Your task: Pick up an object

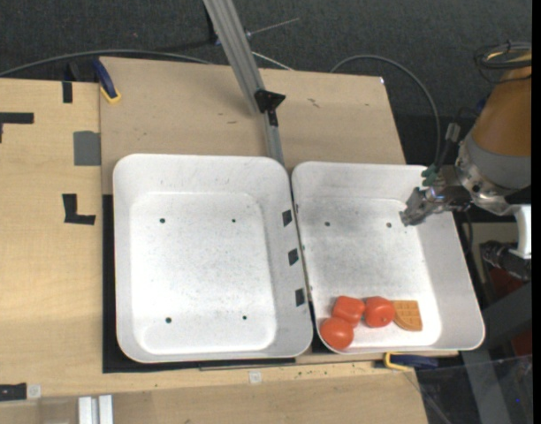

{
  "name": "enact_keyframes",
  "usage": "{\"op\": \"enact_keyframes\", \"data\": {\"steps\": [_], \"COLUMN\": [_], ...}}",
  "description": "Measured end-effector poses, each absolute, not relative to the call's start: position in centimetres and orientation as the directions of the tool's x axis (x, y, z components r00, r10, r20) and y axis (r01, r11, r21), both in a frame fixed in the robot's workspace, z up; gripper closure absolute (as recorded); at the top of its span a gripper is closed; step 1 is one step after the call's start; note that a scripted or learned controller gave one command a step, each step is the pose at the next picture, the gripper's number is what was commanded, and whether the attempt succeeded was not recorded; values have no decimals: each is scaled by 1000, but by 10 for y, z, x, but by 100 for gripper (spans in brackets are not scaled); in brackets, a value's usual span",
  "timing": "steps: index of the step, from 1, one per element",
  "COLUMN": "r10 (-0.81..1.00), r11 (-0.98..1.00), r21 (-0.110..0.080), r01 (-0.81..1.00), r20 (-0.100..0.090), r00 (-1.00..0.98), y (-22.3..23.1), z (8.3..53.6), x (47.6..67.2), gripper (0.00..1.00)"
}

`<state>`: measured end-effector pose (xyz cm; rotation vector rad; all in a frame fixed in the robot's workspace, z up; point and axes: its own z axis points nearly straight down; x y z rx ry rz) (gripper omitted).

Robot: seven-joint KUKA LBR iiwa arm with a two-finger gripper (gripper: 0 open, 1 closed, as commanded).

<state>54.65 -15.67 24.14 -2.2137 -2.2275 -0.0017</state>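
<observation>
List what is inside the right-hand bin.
The right bin holds three red-orange rounded pieces clustered at its near edge, with a tan waffle-patterned piece beside them. The gripper hangs over the bin's far right part, hiding a small patch of floor beneath it.

The grey arm with its orange band (pixel 507 117) reaches in from the right, its small dark two-finger gripper (pixel 415 212) pointing left and slightly down.

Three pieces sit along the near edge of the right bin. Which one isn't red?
The waffle-patterned orange piece, at the right end of the row. It is flat, squarish and yellow-orange; the other two pieces beside it are rounded and red, like the one just in front.
</observation>
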Motion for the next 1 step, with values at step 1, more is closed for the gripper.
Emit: {"op": "enact_keyframes", "data": {"steps": [1], "r10": [1000], "r11": [5], "r21": [-2], "r01": [1000], "r20": [1], "r00": [-5], "y": [-109], "z": [230], "x": [542], "gripper": [100]}}
